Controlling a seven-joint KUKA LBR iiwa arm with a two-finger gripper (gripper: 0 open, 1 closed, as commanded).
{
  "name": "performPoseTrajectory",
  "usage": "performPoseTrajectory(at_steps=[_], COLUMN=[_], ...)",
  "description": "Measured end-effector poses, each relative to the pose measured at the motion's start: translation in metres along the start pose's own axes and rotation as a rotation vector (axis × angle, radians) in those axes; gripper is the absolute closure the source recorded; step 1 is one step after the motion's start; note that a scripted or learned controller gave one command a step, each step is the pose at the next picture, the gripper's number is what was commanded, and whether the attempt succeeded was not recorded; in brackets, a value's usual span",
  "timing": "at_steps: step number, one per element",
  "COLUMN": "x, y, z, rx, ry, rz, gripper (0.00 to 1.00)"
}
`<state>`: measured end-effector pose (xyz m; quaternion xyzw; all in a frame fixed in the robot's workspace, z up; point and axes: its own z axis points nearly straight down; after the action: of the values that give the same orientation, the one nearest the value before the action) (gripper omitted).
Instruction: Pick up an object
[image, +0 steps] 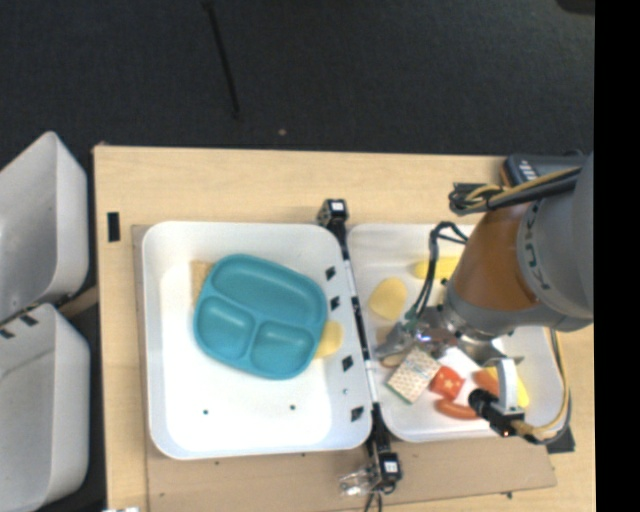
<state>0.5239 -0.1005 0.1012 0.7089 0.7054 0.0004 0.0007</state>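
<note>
Setting: a pale wooden bench (120, 300) seen from above at a slant, carrying two shallow white bins side by side.
Left bin (170, 400): holds a teal divided plate (260, 315), three compartments, lying a little tilted in the upper middle of the bin. A tan flat piece (199, 272) peeks out under the plate's upper left edge. A yellow item (330, 340) sits at the plate's right edge, near the divider between the bins.
Right bin (420, 425): holds a cluster of small objects, partly covered by the arm.
Arm (545, 260): grey with an orange band above the wrist, reaching in from the right and lowered over the middle of the right bin.
Gripper (405, 340): low in the right bin, near its left wall, just above the patterned card. Whether its fingers are parted or closed cannot be told, and nothing is clearly seen between them.
Pale yellow rounded object (388, 297): upper left of the right bin, just beside the gripper.
Second yellow piece (440, 268): near the bin's top edge, partly behind a black cable.
Patterned card (411, 378): a small speckled rectangle, tilted, directly below the gripper.
Red and orange pieces (447, 383): just right of the card, toward the bin's lower edge.
</note>
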Motion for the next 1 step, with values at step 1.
performPoseTrajectory(at_steps=[1], x=[-0.0043], y=[0.0026], z=[-0.0136], rx=[-0.012], ry=[-0.008], rz=[0.009], gripper=[1.00])
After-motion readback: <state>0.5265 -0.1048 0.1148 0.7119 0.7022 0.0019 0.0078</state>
